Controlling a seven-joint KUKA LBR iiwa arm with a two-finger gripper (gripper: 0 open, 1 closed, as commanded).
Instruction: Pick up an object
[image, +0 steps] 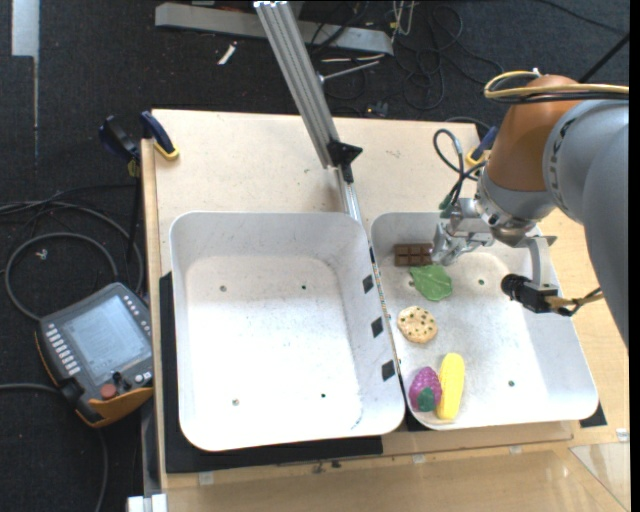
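Dark carpet surrounds a pale wooden bench (260, 150) bearing two shallow white bins. Whether the pincer (447, 247) is wide or narrow, I cannot tell; it hangs over the right bin's (540, 370) far end, just above a flat green leaf (432, 282) and brown chocolate bar (410, 255). Nearer lie a round speckled cookie (417, 324), yellow corn (451, 384) and purple grapes (425, 387).

Grey arm (590, 150) entering from three o'clock, orange band at one o'clock, wrist angled down toward nine o'clock, gripper (445, 250) low, fingertips pointing toward seven o'clock
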